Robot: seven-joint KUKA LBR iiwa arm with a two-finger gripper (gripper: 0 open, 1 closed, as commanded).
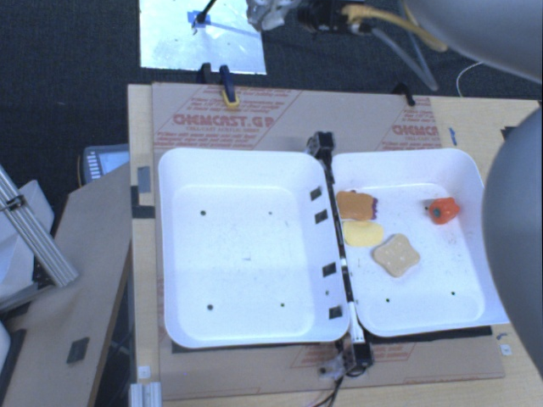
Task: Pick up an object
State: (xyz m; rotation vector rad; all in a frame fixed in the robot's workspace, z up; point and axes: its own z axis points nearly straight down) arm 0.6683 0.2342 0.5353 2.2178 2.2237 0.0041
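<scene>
Raised above the table's far edge, the end effector (273,5), its grip state indiscernible, leaves the right white bin's (462,308) orange block (442,210) and tan scalloped biscuit (396,255) reachable.

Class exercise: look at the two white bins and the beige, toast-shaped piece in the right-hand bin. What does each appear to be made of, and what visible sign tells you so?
White bins: probably thin moulded plastic, smooth and slightly glossy, judging by the rounded corners and even white walls.
Toast-shaped piece: likely plastic or foam toy food; matte, speckled beige surface with a scalloped outline. The view leaves the exact material open.
</scene>
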